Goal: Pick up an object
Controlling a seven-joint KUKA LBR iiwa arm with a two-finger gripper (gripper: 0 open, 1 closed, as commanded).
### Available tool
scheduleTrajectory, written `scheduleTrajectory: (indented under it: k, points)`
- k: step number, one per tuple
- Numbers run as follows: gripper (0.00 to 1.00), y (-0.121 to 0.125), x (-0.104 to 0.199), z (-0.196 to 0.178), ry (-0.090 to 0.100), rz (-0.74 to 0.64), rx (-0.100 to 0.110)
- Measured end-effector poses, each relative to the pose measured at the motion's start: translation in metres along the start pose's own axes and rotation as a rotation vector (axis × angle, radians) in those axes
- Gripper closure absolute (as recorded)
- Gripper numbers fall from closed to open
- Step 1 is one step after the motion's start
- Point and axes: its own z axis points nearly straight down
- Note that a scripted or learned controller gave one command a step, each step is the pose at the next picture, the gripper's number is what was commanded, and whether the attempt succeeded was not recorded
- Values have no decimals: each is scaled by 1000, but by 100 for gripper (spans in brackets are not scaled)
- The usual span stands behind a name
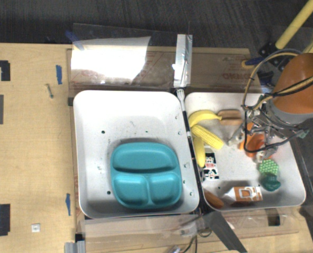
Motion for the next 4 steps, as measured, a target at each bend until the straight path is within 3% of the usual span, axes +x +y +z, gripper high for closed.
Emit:
scheduleTrajectory:
  k: [1, 2, 3, 4]
  points:
    - [100, -2, -4, -14, -10, 2, 10]
    - [0, -2, -4, -13, -10, 2, 8]
    - [0, 16, -43, 0, 1, -48, 0]
    - [100, 14, -48, -14, -11, -46, 9]
